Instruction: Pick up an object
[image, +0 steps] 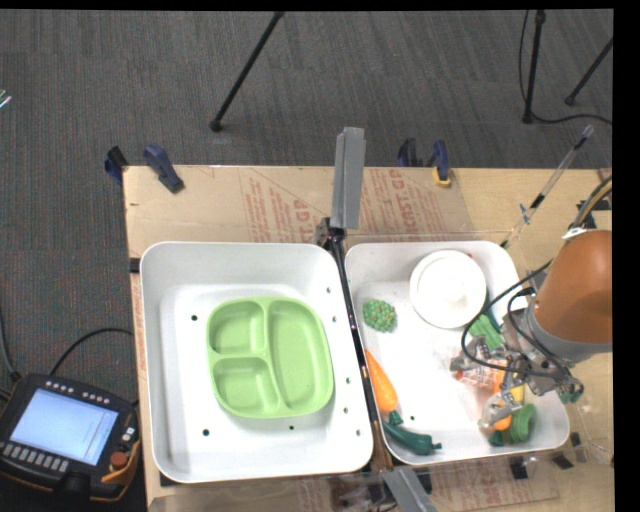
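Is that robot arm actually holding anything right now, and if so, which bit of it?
It cannot be told. The gripper is low in the right bin, among cluttered small items near its right edge, and nothing can be made out between its fingers.

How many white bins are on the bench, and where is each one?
2. The left bin holds a green plate. The right bin holds a white bowl, a carrot and other small items; the gripper reaches into it.
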